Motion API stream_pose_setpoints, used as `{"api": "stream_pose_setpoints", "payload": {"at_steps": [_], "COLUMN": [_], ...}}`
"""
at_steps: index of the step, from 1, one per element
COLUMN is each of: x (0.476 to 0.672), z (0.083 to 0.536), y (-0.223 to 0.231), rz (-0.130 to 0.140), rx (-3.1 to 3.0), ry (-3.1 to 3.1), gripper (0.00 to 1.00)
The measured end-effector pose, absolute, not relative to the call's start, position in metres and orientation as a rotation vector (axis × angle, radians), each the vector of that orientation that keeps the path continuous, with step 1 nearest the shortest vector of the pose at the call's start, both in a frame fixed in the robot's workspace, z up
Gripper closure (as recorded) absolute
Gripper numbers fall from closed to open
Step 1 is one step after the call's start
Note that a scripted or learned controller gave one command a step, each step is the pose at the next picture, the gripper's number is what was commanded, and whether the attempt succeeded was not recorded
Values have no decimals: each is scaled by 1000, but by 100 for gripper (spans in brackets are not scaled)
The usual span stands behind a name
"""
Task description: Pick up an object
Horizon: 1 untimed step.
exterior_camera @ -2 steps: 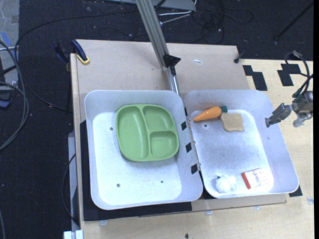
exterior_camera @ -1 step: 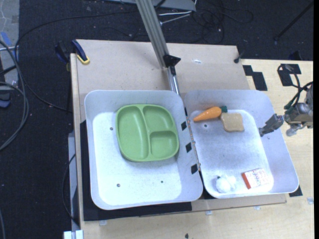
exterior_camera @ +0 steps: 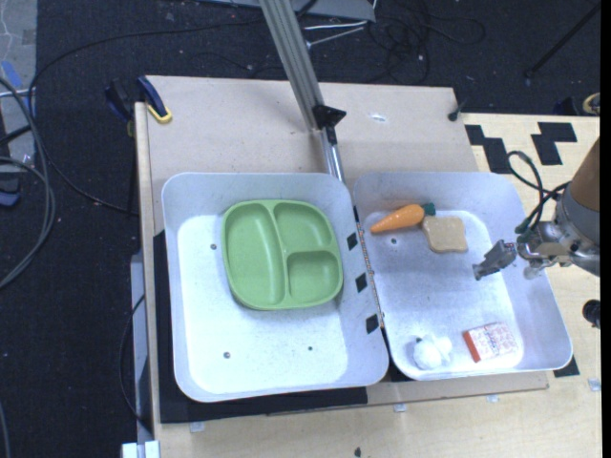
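Dark metal of the end effector (exterior_camera: 492, 260) is seen over the right bin's (exterior_camera: 535, 299) right edge; whether it is open cannot be told, and nothing is seen held. Nearest lie a tan block (exterior_camera: 446, 235) and a carrot (exterior_camera: 397, 218) toward the far edge. Approach is judged under way; a descent onto one object is called for.

Green divided plate (exterior_camera: 283, 254); orange carrot (exterior_camera: 397, 218); tan sponge (exterior_camera: 446, 235); red-white packet (exterior_camera: 491, 342); white bins (exterior_camera: 191, 351).
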<state>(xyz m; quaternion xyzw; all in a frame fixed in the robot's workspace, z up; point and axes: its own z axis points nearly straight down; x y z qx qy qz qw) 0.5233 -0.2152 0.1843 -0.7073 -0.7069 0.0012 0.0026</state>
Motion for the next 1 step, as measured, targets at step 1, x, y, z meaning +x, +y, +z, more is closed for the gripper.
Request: {"api": "stream_pose_setpoints", "payload": {"at_steps": [1], "x": [527], "z": [140], "y": [-214], "rz": [3], "rx": [-2219], "ry": [-2219], "gripper": [0]}}
